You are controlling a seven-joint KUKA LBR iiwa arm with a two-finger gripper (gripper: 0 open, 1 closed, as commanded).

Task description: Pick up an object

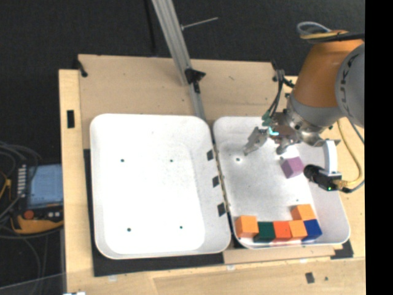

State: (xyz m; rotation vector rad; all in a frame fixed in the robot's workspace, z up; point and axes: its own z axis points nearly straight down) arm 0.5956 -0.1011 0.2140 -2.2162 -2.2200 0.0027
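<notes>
Above the right bin [242,183], the gripper [268,141] is seen at the end of the grey arm [322,85], whose orange band is visible toward the picture's upper right. Two fingers can be made out: one pointing toward the bin's left wall, the other nearer the arm, with a clear gap between them, so the fingers are spread apart. Nothing is seen between them.

A purple block [292,166] is found just below and to the right of the gripper, over the right bin's floor, apart from both fingers; whether it rests on the floor cannot be told for certain.

Along the right bin's near wall a row of blocks is gathered: an orange block [247,225] at the left end, then a green block [265,231], a red-orange block [282,230], another orange one [298,228] and a blue block [312,227], packed side by side and touching. One more orange block [302,212] sits just behind the row's right end.

To the left of the right bin, touching it along a shared edge, the left bin [153,183] is seen. Behind the right bin, a slanted metal pole [175,39] is mounted on the wooden bench [153,82]. Far left of the right bin, off the bench, a blue device [46,186] with cables is visible.
</notes>
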